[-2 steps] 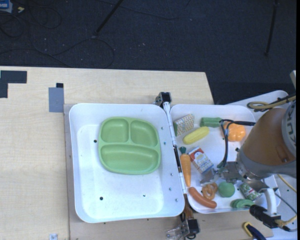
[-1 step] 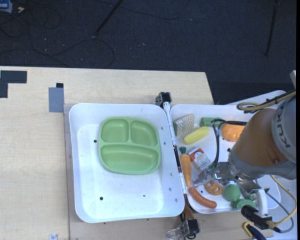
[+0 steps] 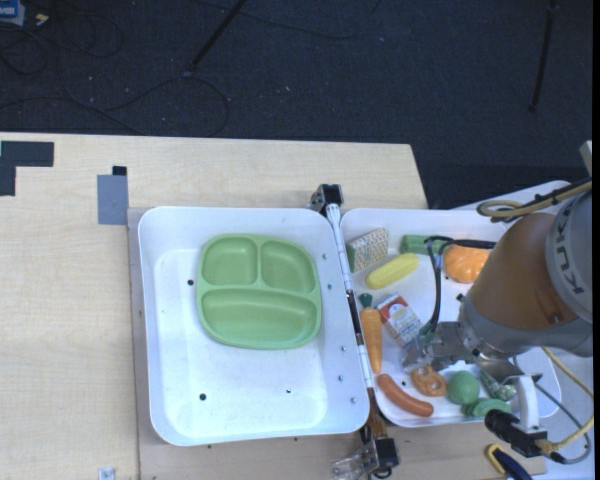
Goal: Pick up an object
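My gripper [image 3: 427, 351] hangs low over the middle of the right bin [image 3: 385, 221], under the grey arm with its orange band [image 3: 515, 278]. Right beside it lie a small red and white packet [image 3: 402, 318] and an orange ring-shaped piece [image 3: 427, 380]. Also in that bin are an orange carrot [image 3: 371, 338], a red sausage [image 3: 404, 395], a yellow corn-like piece [image 3: 392, 270], an orange fruit [image 3: 465, 263] and a green round piece [image 3: 463, 386]. The arm hides the bin's right part. I see nothing lifted by the gripper.
The left bin [image 3: 170, 368] holds a green divided plate [image 3: 258, 290]. A ridge with clamps [image 3: 345, 288] separates the two bins. A greyish mesh item [image 3: 370, 246] lies at the back of the right bin. Cables [image 3: 515, 206] run behind the arm.
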`<state>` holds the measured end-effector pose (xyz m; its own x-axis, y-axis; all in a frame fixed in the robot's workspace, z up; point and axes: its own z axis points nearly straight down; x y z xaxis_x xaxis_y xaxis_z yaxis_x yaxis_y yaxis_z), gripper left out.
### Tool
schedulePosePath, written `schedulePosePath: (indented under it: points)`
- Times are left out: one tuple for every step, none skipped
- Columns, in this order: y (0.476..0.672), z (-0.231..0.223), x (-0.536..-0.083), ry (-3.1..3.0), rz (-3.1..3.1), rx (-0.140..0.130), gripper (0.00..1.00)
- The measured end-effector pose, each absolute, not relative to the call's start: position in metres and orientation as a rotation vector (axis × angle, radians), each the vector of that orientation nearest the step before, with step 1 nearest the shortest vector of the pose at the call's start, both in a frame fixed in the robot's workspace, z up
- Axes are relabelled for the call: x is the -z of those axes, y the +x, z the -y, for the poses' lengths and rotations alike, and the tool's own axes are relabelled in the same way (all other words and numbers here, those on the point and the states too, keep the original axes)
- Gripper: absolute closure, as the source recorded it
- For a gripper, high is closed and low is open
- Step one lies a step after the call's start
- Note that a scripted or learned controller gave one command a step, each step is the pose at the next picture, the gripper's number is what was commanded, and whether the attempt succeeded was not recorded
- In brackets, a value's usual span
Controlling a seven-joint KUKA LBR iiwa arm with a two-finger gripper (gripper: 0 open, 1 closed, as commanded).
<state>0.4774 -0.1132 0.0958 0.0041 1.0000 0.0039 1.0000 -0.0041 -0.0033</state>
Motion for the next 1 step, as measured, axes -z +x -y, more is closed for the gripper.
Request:
schedulePosePath:
  points:
    - [0.4831,0.0484,-0.1849,-2.216,2.218,-0.007,1.0]
